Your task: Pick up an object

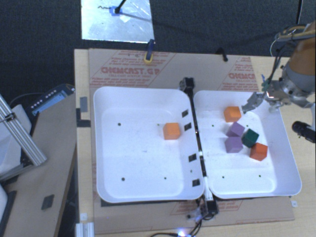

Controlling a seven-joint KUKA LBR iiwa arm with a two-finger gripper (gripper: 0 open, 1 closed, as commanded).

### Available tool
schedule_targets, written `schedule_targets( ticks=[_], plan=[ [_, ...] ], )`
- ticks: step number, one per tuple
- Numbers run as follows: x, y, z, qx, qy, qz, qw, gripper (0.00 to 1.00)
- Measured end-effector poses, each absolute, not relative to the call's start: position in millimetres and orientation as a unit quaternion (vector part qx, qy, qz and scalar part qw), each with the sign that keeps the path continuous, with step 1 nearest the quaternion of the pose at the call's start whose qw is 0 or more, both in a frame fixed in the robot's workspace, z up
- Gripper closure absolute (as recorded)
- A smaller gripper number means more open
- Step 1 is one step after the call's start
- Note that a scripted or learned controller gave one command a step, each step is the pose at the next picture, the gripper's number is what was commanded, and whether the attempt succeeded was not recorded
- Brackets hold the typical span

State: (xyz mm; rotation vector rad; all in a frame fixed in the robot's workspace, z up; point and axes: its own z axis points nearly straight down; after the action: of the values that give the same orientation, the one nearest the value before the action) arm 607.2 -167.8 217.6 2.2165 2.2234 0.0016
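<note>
Two white bins sit side by side on the bench. The left bin (123,181) holds one orange cube (171,131), lying right of its middle and well apart from everything else. The right bin (281,181) holds five blocks bunched in its far half: an orange block (232,114) farthest back, a purple block (236,129) just near of it, a second purple block (233,144) nearer again and touching or almost touching the first, a dark green block (250,137) just right of the two purple ones, and a red-orange block (258,151) at the near right of the group, close against the green one. The arm (301,68) comes in from the right, over the far right corner of the right bin. Its gripper (251,102) hangs above that bin's far edge, just right of and beyond the orange block, its tip close to the block's far right corner. Whether the claw stands apart or together I cannot tell; the tip is small and blurred. No block shows between it, and all six lie on the bin floors.
</note>
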Motion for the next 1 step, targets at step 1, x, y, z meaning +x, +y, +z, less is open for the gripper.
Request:
schedule_targets(
  ticks=[1],
  plan=[
    [579.4,-205.5,113.5,0.706,0.708,0.0034,0.008,0.0]
  ],
)
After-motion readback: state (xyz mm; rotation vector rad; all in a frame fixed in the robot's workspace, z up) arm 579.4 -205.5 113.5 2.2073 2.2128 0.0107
